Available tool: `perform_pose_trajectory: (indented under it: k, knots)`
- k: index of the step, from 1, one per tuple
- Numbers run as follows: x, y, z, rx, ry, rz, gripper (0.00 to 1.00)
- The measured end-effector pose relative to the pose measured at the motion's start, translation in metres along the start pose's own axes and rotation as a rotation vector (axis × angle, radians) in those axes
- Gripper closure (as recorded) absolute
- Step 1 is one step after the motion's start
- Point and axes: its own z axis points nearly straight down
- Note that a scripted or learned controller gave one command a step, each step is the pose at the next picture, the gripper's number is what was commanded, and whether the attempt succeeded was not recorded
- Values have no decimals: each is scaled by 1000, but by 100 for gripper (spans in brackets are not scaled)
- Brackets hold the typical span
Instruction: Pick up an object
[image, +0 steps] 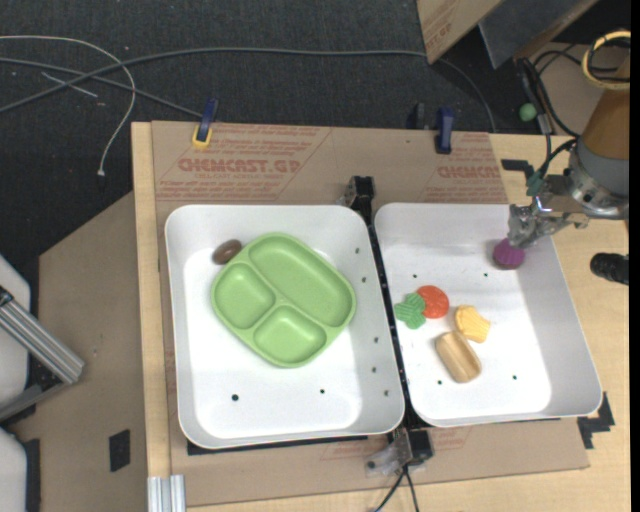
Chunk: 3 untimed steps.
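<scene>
Gripper (521, 232) sits at the far right edge of the right bin (560, 400), right above the purple object (509, 254) and apparently touching it. We cannot tell from this camera view what the tool is doing with it. To pick well, we judge the descent should centre on the purple piece, away from the bin wall beside it. The orange-red object (433, 299), green one (409, 312), yellow piece (472, 323) and tan block (459, 357) lie well apart. The left bin (200, 400) bears a green tray (284, 298) and a brown object (228, 251).
</scene>
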Motion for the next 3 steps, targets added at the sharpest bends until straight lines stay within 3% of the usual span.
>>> perform_pose_trajectory:
  k: [1, 3]
  knots:
    - [1, 3, -9, -15, -3, -3, 0]
    - [8, 10, 98, -8, -1, -5, 0]
